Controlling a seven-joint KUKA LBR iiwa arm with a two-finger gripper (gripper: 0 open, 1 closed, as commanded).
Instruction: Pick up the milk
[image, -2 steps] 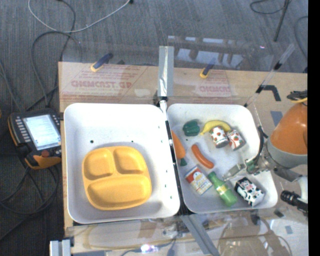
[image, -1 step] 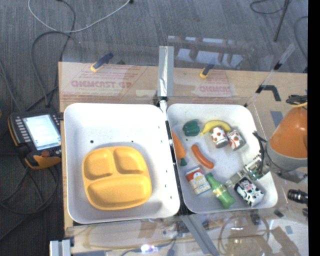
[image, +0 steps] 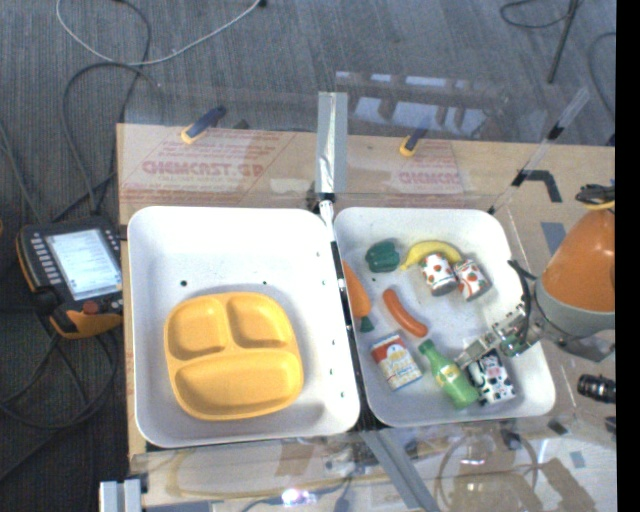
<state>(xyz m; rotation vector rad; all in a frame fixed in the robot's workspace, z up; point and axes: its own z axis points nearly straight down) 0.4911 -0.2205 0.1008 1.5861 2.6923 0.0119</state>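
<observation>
Two white bins sit on the tabletop; the milk carton (image: 492, 380) lies in the right bin's (image: 500, 230) near-right corner, touching a green bottle (image: 448, 375). Gripper (image: 490, 350) just above; jaws' state unclear. Probably light, stiff: grip its flat sides.

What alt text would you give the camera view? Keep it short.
Seen from above, the gripper sits low in the right bin, just above a cow-patterned milk carton, with toy food around it: green bottle, hot dog, banana, carrot. The left bin holds a yellow divided tray.
</observation>
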